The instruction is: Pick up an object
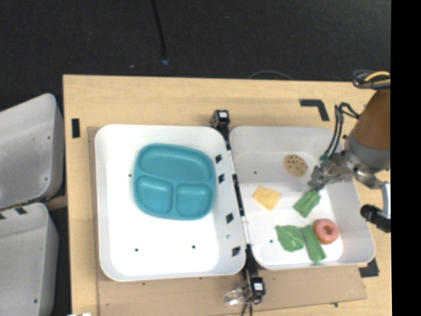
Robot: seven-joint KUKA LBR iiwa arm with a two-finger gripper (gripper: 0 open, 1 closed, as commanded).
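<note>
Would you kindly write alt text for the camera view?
A grey arm's gripper hovers over a green piece in the right white bin, among a yellow wedge, a tan disc and a pink ring. The left white bin holds a teal divided plate.

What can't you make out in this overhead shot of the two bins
- Hand, camera view: too small and blurred to tell open from shut, or whether it touches the green piece.
- Arm: cut off by the right edge.
- Brown round item: too small to identify.
- Pink ring: partly overlaps the long green piece.
</note>
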